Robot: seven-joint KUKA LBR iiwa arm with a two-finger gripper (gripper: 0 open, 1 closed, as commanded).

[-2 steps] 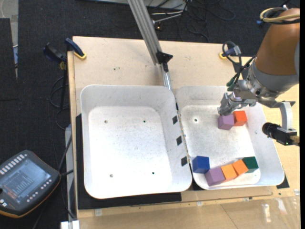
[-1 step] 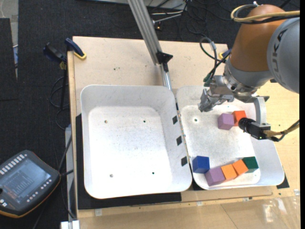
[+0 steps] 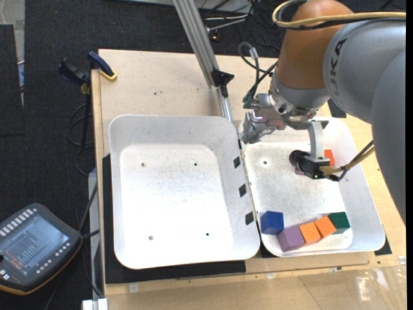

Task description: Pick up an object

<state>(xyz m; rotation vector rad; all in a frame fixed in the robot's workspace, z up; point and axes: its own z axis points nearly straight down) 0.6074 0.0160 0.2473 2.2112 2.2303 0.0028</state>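
You are in the approach step: the pincer (image 3: 258,129), state not visible, hangs over the right white shallow bin (image 3: 368,237), far from the blue cube (image 3: 271,222); next, descend there.

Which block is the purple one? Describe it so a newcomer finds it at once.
Start at the right bin, the one under the arm. Along its near rim lies a row of four blocks; the purple block is second from the left, between the blue block and the orange block. It is the only purple one and sits nearest the rim.
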